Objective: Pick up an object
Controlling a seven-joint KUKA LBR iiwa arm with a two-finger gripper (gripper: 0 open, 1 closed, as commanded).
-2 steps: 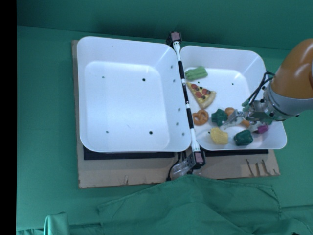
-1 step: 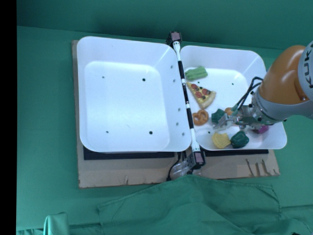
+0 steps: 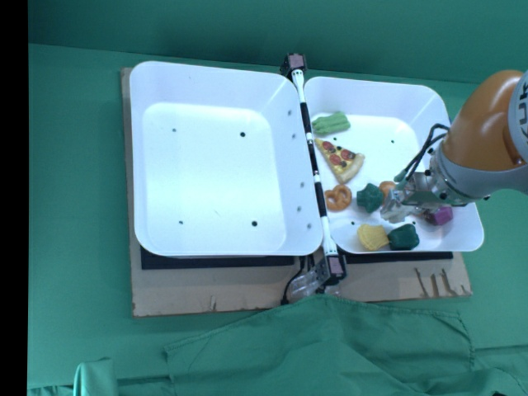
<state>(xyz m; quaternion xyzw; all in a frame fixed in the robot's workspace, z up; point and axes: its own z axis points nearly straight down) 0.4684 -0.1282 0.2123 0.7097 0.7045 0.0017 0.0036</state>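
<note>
White right bin (image 3: 412,106) holds pizza slice (image 3: 341,160), tip pointing lower right; claw (image 3: 396,207) state unclear.

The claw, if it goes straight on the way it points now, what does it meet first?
The claw points down and toward the left of the view. First in that line looks to be the dark green toy just beside its tip, or the bin floor under it; depth is hard to judge from above.

purple object (image 3: 441,215) half hidden, arm (image 3: 495,130) cut off
</note>
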